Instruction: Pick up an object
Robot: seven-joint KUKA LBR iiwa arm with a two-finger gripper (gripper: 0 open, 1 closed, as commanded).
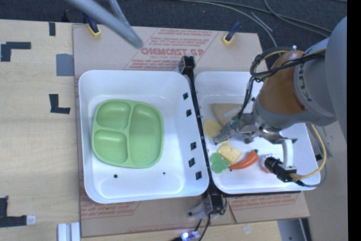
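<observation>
My gripper hangs low over the right bin, its fingers pointing left toward the bin's left side. Just below it lie a pale yellow piece, a green toy piece and an orange carrot-like toy. To its left sits another yellow piece, and a tan flat piece lies behind it. The wrist covers the fingertips, and nothing shows between them.
The left bin holds a green divided plate. A black divider clip strip runs between the bins. Grey tripod legs cross the upper left. Cables trail from the wrist along the right bin's right side.
</observation>
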